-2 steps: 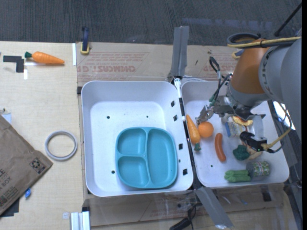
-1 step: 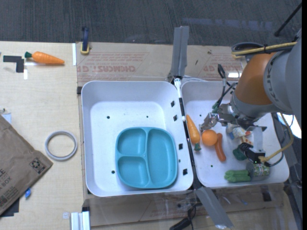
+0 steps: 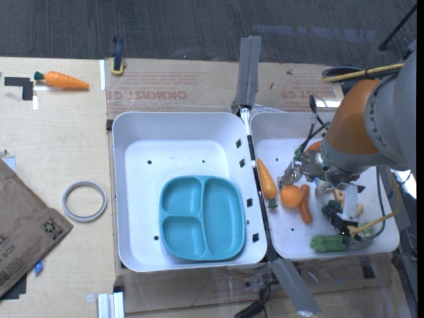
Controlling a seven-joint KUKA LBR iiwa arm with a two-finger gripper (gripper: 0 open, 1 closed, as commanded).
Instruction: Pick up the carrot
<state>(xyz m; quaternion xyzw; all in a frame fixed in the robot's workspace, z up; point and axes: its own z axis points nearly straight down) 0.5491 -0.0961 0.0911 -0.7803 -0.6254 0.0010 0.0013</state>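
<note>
Carrot, the orange tapered plastic one with a green top [image 3: 266, 178], lies in the right white bin [image 3: 285, 244], along its left wall, beside a round orange fruit [image 3: 290, 196] and a small red sausage-shaped piece [image 3: 305, 207]. A green vegetable piece [image 3: 329, 244] rests near the front wall. Grey gripper [image 3: 296, 171] hangs low just right of the carrot, apart from it; whether it is released or clenched I cannot tell. Nothing seems lifted, so I judge the grasp is not yet done. The left white bin [image 3: 132, 177] holds a light-blue divided plate [image 3: 202, 217]. A second carrot [image 3: 63, 81] lies far away on the bench.
</note>
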